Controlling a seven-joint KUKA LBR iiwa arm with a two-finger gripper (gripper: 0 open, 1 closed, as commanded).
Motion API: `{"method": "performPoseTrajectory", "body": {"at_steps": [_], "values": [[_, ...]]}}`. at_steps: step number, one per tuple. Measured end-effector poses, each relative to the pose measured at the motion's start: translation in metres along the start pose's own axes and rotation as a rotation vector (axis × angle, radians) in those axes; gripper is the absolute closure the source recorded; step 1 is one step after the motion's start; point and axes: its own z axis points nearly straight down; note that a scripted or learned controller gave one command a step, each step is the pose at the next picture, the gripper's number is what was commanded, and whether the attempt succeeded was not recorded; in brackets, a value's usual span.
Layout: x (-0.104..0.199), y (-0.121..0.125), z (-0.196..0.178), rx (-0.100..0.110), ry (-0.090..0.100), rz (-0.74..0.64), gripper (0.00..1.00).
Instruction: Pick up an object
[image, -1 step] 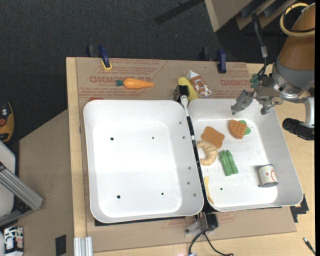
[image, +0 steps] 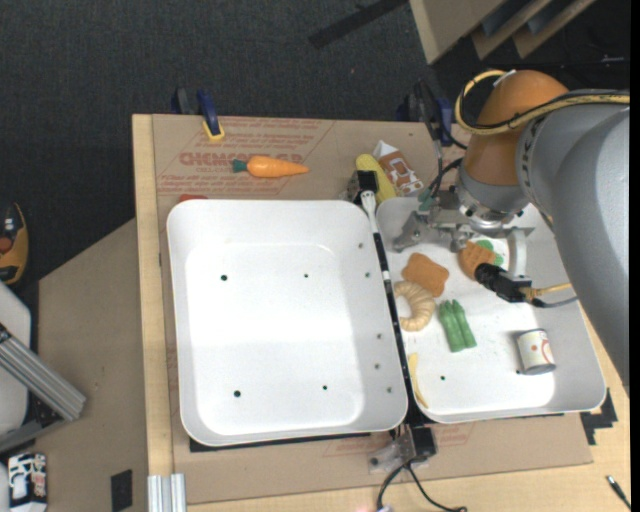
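Claw (image: 462, 232) work sits low over the far end of the right bin (image: 500, 395), under the orange band (image: 510, 110) of the arm; its metal parts spread across the bin's corner, but whether it is wide or narrow I cannot tell from this slant. Nothing can be seen gripped in it. Just beside it, toward the near side, lie an orange-brown piece (image: 426, 270) and, on the arm's side, an orange and green toy (image: 478, 256) partly under the wrist. Further out rest a pale curved piece (image: 415, 304), a green bundle (image: 456, 325) and a small can (image: 535, 351). The left bin (image: 270, 320) holds nothing. On the counter (image: 150, 200) beyond lies a toy carrot (image: 268, 167). By my judgement the pick is at the reach stage: the grasp and lift remain.
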Motion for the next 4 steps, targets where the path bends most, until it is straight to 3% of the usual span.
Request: {"method": "performPoseTrajectory", "body": {"at_steps": [1,2,3,4], "values": [[-0.005,-0.002,-0.13,-0.02,-0.006,0.003,0.0],[-0.007,-0.046,-0.003,0.001,-0.001,0.008,0.0],[0.003,-0.019,-0.01,-0.01,-0.004,0.002,0.0],[-0.049,-0.083,-0.01,-0.004,-0.003,0.011,0.0]]}}
